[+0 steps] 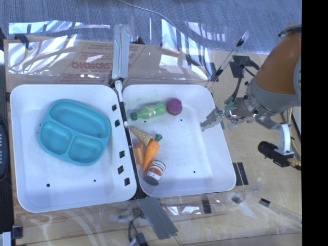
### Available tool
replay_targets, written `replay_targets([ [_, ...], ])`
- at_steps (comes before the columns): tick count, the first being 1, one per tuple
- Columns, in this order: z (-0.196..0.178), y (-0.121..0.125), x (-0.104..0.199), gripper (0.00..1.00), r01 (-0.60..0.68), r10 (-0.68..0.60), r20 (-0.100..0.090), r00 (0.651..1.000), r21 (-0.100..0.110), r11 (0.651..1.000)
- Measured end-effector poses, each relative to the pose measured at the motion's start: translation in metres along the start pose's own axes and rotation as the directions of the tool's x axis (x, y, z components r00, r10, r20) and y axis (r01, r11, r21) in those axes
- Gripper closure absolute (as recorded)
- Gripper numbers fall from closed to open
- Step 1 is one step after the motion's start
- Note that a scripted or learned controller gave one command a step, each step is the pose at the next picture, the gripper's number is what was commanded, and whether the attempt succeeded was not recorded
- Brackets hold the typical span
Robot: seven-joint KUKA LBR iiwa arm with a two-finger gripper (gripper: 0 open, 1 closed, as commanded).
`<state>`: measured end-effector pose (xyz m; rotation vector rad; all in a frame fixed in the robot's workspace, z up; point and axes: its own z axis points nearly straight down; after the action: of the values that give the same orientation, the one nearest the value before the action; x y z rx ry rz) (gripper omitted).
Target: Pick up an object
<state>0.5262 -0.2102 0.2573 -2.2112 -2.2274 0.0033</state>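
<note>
Gripper (212,119) hovers at the right bin's (218,160) edge, grip state unreadable; carrot (150,154) partly covers the cone (140,134).

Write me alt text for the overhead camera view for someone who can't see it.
A grey and orange robot arm reaches from the right over the right white bin, which holds a green bottle, purple round lid, orange toy carrot, cone and small can. The left white bin holds a blue sectioned plate.
</note>
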Motion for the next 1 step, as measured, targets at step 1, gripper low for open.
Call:
replay_targets([
  [1,0.1644,0.0928,0.0373,0.00,0.004,-0.004,0.000,1.000,-0.004,1.000],
])
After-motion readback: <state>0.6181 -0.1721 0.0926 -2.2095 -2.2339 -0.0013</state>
